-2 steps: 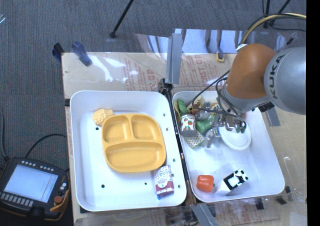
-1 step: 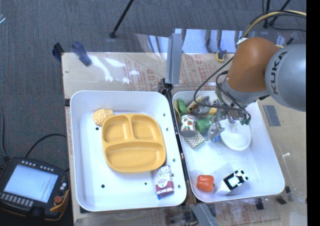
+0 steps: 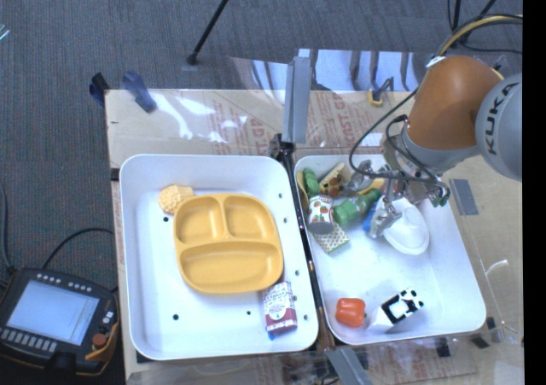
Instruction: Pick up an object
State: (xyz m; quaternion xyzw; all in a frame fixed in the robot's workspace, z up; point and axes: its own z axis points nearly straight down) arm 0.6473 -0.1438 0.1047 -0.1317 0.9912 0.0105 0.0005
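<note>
progress looks early to me: nothing is lifted yet, as far as i can see. the arm reaches in from the right and the gripper hangs low over the back half of the right bin, its tip just beside the white bowl and near the green bottle. i cannot tell from this slant how the hand is set, and i see no object caught in it, so i will not call a grasp.

candidates for the pick sit mostly in that right bin: a clutter at its back left with the green bottle, a small red and white can and a patterned packet, then well apart at the front an orange-red piece and a black and white toy. the left bin holds a yellow divided plate, a pale round biscuit-like item touching the plate's back corner, and a small red carton at the front edge.

my judgement: the approach is made, while closing on something, raising it clear and proving the hold are all left. the bowl or bottle seems the likeliest target.
</note>
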